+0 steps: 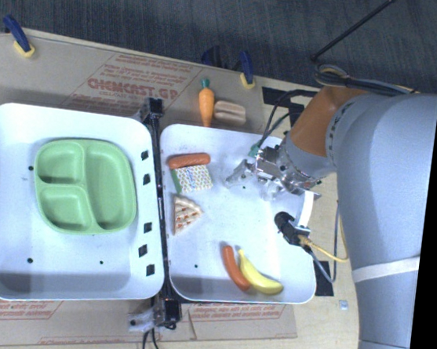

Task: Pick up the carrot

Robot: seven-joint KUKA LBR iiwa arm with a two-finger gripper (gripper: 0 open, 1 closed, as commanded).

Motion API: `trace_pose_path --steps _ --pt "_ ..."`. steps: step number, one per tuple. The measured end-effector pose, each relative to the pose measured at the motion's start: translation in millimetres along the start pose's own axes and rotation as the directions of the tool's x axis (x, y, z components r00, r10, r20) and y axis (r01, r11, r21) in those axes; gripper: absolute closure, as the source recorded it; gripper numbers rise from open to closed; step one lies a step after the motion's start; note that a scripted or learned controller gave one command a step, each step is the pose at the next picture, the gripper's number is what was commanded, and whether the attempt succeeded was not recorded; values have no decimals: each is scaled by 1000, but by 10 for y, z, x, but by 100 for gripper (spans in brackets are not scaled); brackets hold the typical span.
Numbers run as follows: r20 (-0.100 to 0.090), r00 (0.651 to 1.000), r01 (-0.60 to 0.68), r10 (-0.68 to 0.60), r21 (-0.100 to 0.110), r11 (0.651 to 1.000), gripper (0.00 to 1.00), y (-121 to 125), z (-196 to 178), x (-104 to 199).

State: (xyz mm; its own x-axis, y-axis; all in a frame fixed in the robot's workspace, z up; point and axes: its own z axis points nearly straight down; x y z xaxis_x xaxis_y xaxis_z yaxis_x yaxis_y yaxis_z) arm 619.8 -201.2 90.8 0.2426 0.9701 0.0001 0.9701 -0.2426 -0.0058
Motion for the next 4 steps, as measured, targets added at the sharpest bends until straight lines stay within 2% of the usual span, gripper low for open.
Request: trace_pose_path --steps 1,2,3,4 --pt "-2 941 -339 339 -1 941 0 242 -10 546" --pt "-3 897 -443 443 -2 897 0 158 -988 875" --pt "-2 925 -379 379 -3 925 0 93 -1965 999" --pt "0 754 -657 657 2 754 0 259 -583 363"
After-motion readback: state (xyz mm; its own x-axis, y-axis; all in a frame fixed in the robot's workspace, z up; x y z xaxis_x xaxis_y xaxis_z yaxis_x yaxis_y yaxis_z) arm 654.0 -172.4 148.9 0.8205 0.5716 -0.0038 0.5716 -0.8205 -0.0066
